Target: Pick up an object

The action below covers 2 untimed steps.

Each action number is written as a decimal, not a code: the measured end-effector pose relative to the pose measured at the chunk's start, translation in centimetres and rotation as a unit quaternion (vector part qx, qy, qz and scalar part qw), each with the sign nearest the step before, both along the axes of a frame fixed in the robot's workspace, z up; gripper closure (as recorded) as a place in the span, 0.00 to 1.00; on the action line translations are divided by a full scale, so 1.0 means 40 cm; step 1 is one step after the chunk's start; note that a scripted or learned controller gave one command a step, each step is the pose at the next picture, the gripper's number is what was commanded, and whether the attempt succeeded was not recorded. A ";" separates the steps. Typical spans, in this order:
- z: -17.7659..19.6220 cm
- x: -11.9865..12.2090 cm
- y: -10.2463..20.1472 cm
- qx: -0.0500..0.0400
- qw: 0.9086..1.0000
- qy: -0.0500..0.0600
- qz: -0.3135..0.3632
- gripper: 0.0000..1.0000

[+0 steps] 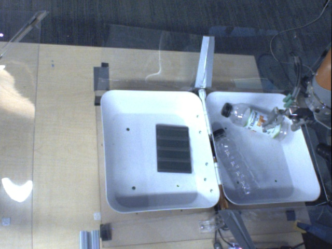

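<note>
In the right bin, a clear bottle lies near the front-left, so transparent its outline is faint. Farther back, a labelled bottle lies tilted. The end effector sits at that bottle's right end; I cannot tell its grip. The arm is cut off at the edge.

Arm cut by right edge; claw fingers unclear.

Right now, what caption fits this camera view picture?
Tool beside a labelled bottle; clear bottle shares the right bin.
</note>
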State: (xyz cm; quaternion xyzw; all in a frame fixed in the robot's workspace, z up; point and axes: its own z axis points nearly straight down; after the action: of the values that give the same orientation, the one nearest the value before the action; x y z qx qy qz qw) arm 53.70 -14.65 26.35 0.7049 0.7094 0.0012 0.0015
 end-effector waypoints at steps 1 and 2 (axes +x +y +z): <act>-0.131 0.061 0.050 0.000 1.000 0.000 0.018 0.00; -0.355 0.256 0.012 -0.001 0.996 0.000 0.088 0.00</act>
State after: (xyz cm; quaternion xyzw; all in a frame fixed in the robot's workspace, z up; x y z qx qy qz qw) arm 63.95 -14.17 12.14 0.6395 0.7688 0.0013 0.0021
